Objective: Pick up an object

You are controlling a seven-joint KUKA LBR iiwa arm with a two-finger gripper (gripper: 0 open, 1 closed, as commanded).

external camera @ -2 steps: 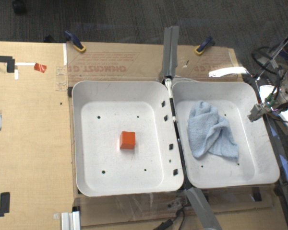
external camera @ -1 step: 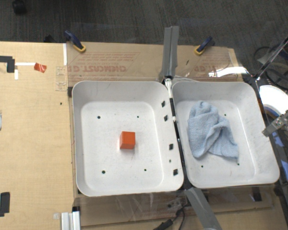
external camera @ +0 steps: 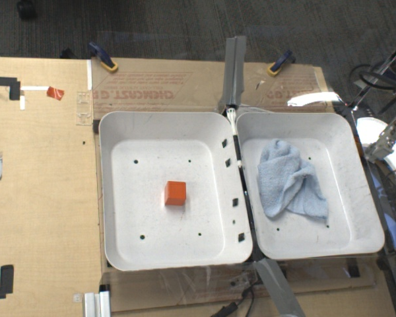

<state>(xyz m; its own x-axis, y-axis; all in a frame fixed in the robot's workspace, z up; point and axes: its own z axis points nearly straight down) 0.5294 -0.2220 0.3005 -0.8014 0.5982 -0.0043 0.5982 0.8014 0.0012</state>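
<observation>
An orange-red cube (external camera: 175,193) sits on the floor of the left bin (external camera: 119,177), a little below its middle. A crumpled light-blue cloth (external camera: 290,180) lies in the middle of the right bin (external camera: 346,177). At the view's right edge, just outside the right bin's far-right rim, a blurred grey piece that looks like my gripper (external camera: 388,140) pokes in. It stands well apart from both the cloth and the cube and touches neither.
A grey divider bar (external camera: 234,78) runs between the two bins at the back. Two clamps (external camera: 104,58) hold cardboard behind the bins. A wooden board (external camera: 39,177) lies left of the left bin. Cables crowd the right edge.
</observation>
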